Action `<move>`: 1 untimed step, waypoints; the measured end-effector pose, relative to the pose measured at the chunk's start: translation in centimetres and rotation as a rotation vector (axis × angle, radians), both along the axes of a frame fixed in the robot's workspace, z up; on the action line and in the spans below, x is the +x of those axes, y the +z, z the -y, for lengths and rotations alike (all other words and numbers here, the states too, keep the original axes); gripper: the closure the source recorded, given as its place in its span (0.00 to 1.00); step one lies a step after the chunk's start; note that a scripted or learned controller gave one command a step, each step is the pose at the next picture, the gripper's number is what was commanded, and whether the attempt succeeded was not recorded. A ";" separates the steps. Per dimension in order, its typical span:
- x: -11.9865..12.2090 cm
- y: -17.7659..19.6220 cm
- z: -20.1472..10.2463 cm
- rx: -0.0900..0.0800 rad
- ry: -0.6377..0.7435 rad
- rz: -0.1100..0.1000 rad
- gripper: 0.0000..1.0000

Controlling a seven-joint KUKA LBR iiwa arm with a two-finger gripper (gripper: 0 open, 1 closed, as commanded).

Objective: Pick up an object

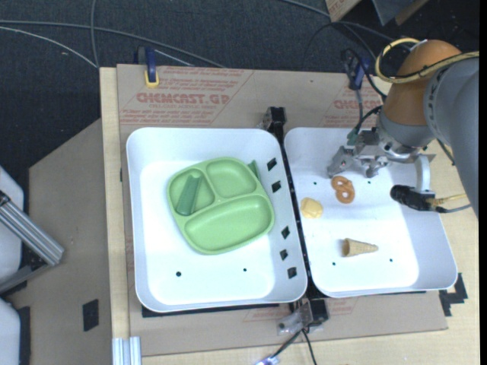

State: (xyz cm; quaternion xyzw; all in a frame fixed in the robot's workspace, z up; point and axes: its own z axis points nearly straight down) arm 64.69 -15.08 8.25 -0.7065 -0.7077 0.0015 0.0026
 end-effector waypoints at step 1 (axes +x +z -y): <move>0.2 1.5 0.0 -0.001 0.001 0.007 1.00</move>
